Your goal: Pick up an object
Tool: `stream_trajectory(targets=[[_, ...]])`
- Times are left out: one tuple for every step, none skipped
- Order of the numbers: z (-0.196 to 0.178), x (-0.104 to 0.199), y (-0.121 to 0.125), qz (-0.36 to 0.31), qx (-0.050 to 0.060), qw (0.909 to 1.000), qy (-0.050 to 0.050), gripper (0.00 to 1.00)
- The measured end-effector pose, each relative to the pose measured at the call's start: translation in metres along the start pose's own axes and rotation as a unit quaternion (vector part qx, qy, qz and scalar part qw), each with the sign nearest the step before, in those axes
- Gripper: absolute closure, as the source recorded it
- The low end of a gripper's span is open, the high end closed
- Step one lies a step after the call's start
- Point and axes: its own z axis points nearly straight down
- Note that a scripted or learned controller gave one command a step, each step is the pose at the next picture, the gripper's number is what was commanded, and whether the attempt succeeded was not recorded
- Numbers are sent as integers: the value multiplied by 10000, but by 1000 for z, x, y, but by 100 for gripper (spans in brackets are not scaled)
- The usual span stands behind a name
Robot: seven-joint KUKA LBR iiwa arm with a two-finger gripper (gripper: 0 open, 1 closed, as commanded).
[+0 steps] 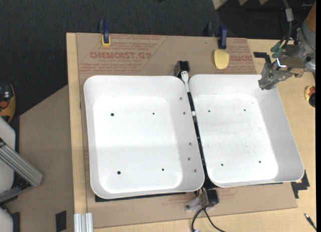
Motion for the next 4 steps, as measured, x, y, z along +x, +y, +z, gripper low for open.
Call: stream_trajectory(targets=[[-18, -5, -25, 3, -5, 10000, -2, 100], [72, 38, 6, -26, 42, 10000, 11, 100], [-118, 67, 22, -26, -117, 9999, -8, 100], [18, 109, 45, -22, 65, 10000, 5, 100]])
